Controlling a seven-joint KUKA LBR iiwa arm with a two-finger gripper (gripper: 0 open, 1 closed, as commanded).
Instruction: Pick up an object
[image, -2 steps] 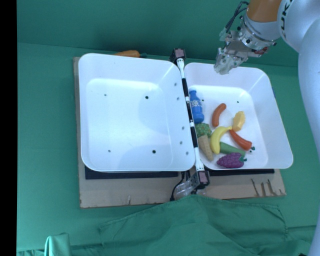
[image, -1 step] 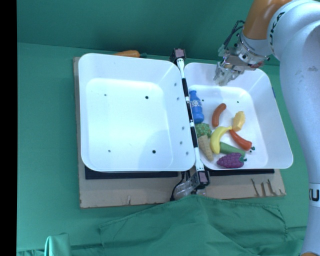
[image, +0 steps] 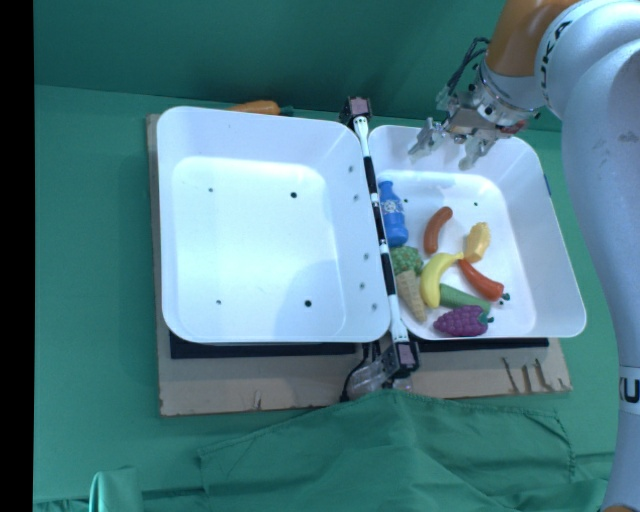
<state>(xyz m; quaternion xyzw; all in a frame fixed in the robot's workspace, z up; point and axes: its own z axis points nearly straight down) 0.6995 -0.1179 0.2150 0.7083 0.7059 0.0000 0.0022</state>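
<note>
The toys all lie bunched toward the near side of the right bin (image: 560, 300), probably because the sloped walls let them slide together, so whichever the arm goes for will have neighbours pressing on it. The gripper (image: 450, 142) hangs over the far rim of that bin with its fingers spread apart and nothing between them, touching nothing I can make out.

Below the jaws and a little to their left lies the blue bottle (image: 391, 212), hard against the divider. Almost straight below them is the sausage (image: 437, 229), lying by itself (the easiest pick, I'd say). Further on, the banana (image: 437, 277), corn cob (image: 411, 293), broccoli (image: 405, 259), purple grapes (image: 462, 321) and red chilli (image: 480, 281) crowd together. The left bin (image: 260, 225) sits well off to the jaws' side.
</note>
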